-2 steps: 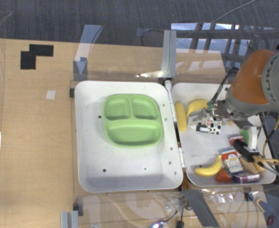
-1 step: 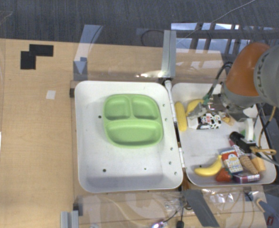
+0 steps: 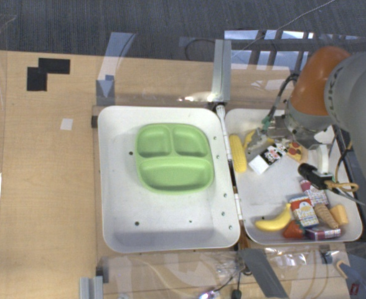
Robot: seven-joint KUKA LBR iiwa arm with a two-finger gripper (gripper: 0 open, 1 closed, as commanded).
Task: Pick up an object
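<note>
My gripper (image 3: 265, 143) hangs low over the back left part of the right bin (image 3: 264, 195), at the end of the grey arm with the orange band. Right under and around it lie a small yellow piece (image 3: 253, 137), a white block (image 3: 258, 164) and a small black-and-white item (image 3: 272, 155). A yellow corn cob (image 3: 237, 153) lies along the bin's left wall, just left of the gripper. Nothing can be made out held in the gripper.
The right bin's front corner holds a banana (image 3: 273, 222), a red fruit (image 3: 293, 230), a small carton (image 3: 304, 209), a brown cone (image 3: 326, 215) and an orange block (image 3: 339, 215). A green divided plate (image 3: 172, 156) sits in the left bin (image 3: 164, 229).
</note>
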